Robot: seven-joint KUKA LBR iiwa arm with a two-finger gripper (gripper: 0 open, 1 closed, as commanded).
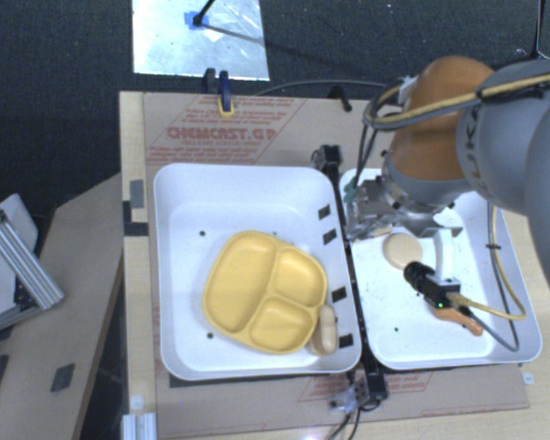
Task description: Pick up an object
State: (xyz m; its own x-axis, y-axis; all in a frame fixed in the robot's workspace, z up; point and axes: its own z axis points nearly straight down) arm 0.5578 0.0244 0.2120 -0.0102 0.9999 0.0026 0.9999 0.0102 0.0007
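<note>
Beige disc (403, 248): a pale, round piece lying flat on the floor of the right bin (495, 337). It sits close to that bin's left wall, somewhat nearer the far edge than the near one, and the robot's wrist overhangs it on the far side.

Gripper (374, 218): low over the left wall of the right bin, just beside the disc on its far-left side. Whether it is apart or together cannot be told from this slanted view, nor whether it touches the disc.

Arm (495, 126): grey, with an orange band (440, 117), reaching in from the right across the far half of the right bin.

Yellow plate (261, 291): a three-compartment dish lying flat in the left bin (179, 246), around the middle and leaning toward the near edge.

Tan piece (325, 328): small and oblong, touching the plate's near-right rim, close to the left bin's near-right corner.

Brown board (229, 131): carries red lettering and lies under both bins, with a yellow-tipped clamp (222, 90) on its far edge.
</note>
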